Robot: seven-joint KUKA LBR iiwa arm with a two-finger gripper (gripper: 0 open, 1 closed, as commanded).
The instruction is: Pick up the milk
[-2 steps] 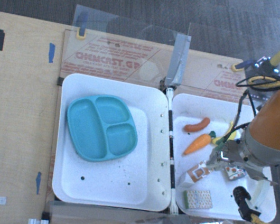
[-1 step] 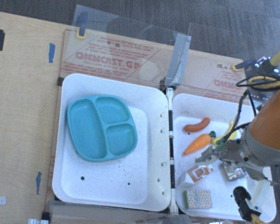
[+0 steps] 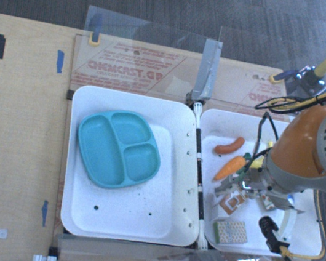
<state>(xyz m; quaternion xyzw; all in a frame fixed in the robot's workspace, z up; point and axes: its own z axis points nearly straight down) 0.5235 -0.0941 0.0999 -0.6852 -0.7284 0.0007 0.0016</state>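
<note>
White-and-brown milk carton (image 3: 233,201) is seen lying in the right bin (image 3: 310,250), between the carrot (image 3: 230,167) and a speckled green block (image 3: 231,231). The gripper (image 3: 253,191) is positioned just beside the carton; whether it is wide or narrow cannot be told. The carton is not seen raised, so grasping and lifting are judged outstanding.

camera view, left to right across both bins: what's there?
Teal divided plate → carrot, with the sausage just above it → speckled green sponge → milk carton by the gripper → arm.
</note>
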